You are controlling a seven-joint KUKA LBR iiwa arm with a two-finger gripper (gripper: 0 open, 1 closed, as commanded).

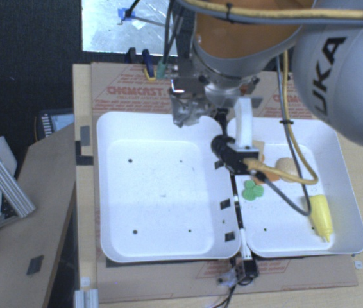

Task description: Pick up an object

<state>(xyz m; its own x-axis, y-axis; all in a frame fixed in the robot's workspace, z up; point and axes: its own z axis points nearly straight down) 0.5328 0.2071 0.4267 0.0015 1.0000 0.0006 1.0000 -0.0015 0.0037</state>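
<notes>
My gripper [185, 113] hangs over the far rim of the left bin [114, 236], close to the divider between the bins. The right bin [345, 172] holds a small green piece [253, 191] near its left wall, a yellow corn-like object [320, 215] toward its front right, and a tan rounded object [287, 166] partly hidden behind the yellow cable. All of these lie to the right of the gripper and nearer the front. The grey and orange arm covers the far part of the right bin.
Both bins rest on a cardboard sheet [124, 85] on the bench. The left bin's floor shows a few small dark dots. A metal frame [2, 178] stands off the bench at the left.
</notes>
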